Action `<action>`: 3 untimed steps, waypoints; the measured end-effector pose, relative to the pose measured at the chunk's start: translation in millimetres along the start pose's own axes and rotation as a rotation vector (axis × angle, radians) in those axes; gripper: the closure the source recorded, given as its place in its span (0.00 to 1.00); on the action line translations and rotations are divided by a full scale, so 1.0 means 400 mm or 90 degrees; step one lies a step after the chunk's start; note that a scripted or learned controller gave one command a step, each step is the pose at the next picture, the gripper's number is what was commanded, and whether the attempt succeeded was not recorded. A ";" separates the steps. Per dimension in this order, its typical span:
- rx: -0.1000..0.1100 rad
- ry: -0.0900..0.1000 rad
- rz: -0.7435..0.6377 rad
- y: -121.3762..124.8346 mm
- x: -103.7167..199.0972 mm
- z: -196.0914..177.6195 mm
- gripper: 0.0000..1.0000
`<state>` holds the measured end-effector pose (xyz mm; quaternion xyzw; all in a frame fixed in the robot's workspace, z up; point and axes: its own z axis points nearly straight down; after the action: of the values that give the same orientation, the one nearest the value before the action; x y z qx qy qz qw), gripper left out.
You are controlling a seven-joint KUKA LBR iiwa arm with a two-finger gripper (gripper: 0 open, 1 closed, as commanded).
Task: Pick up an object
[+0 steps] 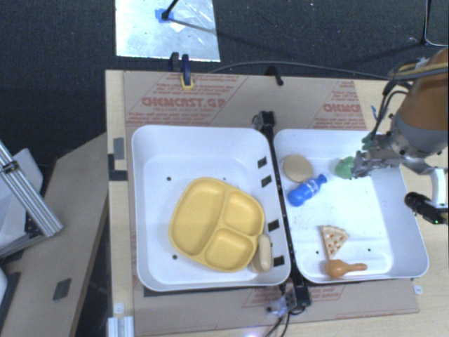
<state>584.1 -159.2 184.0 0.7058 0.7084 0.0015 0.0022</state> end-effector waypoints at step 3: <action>0.003 0.002 -0.003 -0.054 0.249 -0.131 1.00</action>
<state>561.8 -59.7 236.1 0.7042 0.7100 0.0006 -0.0006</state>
